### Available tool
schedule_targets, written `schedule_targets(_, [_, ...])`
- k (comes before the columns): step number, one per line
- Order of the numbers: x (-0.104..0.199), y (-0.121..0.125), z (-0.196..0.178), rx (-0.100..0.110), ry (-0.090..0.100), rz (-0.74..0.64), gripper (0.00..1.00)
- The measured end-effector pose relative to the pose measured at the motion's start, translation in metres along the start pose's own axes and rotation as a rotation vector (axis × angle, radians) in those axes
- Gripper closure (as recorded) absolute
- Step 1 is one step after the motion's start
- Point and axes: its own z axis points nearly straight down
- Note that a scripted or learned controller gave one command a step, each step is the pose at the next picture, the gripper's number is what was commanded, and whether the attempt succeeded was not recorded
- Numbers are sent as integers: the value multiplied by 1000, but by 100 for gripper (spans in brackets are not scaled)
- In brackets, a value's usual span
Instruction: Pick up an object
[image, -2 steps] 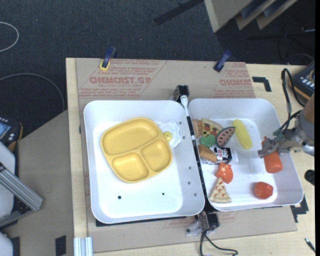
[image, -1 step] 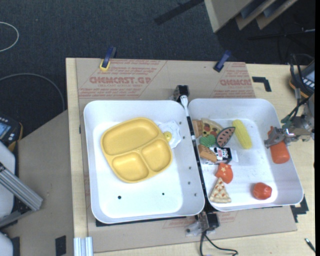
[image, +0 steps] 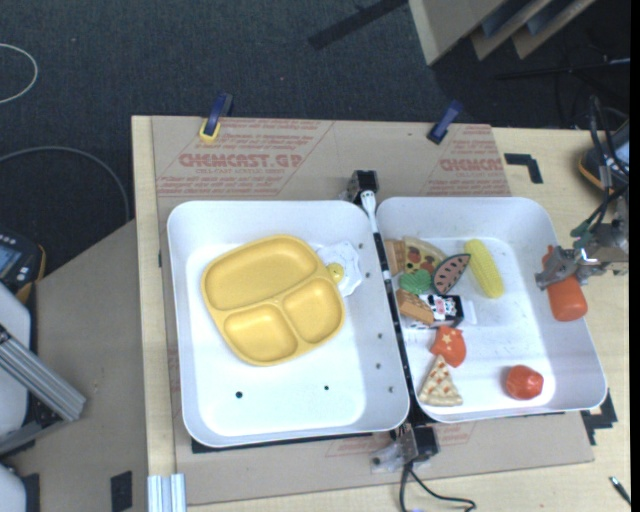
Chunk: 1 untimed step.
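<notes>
My gripper (image: 568, 274) hangs over the right rim of the right bin (image: 500, 215). An orange-red toy piece (image: 568, 299) sits between its fingers, lifted clear of the bin floor. On that floor lie several toy foods: a yellow corn cob (image: 486, 267), a watermelon slice (image: 452, 272), a pizza wedge (image: 438, 383), a red tomato (image: 523, 381), a small red pepper (image: 450, 345) and a brown flat piece (image: 412, 255). They cluster along the bin's left side and front.
The left bin (image: 190, 300) holds a yellow divided plate (image: 272, 298) with a crumpled clear wrapper (image: 338, 266) at its right edge. A black divider strip (image: 385, 300) runs between the bins. Cables and gear (image: 605, 160) stand at the far right.
</notes>
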Motion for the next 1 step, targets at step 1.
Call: schedule_targets(1, [63,16,3,5,6,-6,100])
